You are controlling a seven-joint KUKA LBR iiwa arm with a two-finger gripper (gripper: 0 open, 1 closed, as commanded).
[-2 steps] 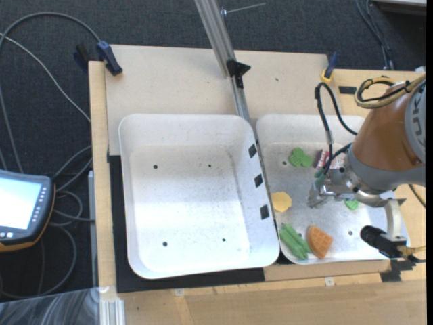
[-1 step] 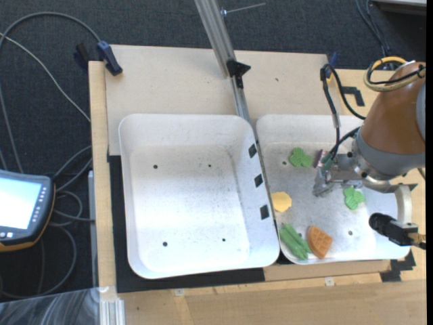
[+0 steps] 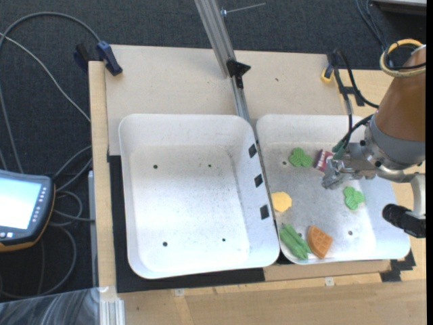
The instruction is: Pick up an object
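Observation:
My gripper (image 3: 332,177) hangs low over the right bin (image 3: 318,128), in its right-hand half. A small red and white object (image 3: 323,160) lies just up and left of the gripper, touching or nearly touching it. A green piece (image 3: 300,158) sits further left of that. Another green piece (image 3: 353,198) lies just below and right of the gripper. A yellow piece (image 3: 281,201) rests near the bin's left wall. At the bin's front lie a long green object (image 3: 293,240) and an orange waffle-like piece (image 3: 319,241).
The left bin (image 3: 183,128) stands beside the right one, with a slanted metal pole (image 3: 216,29) rising from between them. Cables (image 3: 348,90) run along the bench at the back right. A tablet (image 3: 20,208) sits off the bench's left side.

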